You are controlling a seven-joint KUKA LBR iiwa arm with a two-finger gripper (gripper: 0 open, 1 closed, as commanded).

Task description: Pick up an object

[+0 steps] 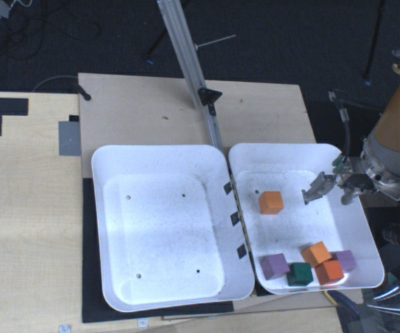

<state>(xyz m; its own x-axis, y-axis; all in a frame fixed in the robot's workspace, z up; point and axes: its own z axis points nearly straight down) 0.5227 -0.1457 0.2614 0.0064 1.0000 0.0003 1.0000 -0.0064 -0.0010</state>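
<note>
The right bin [352, 207], the landmark here, carries every loose thing. The left bin [109, 186] lies touching it along the clipped middle seam.

The arm [390, 137] enters over the right bin's far right rim, and its gripper [333, 187] hangs above the bin's upper right part. Whether it is released or clenched I cannot tell at this size; nothing is seen between its tips.

The nearest target is the orange block [271, 202], alone in the right bin's upper left part, well apart from the walls and just left of the gripper. It looks like a small rigid cube, likely light, with flat matte faces that should not slip; a pinch across two opposite side faces, coming straight down, seems the safest hold.

Along the right bin's near edge sits a cluster: purple block [274, 265], green block [299, 275], a second orange block [317, 253], red-orange block [330, 271] and small purple block [345, 259], touching or nearly so, which would crowd the gripper.

No brand, label or writing is readable anywhere.
</note>
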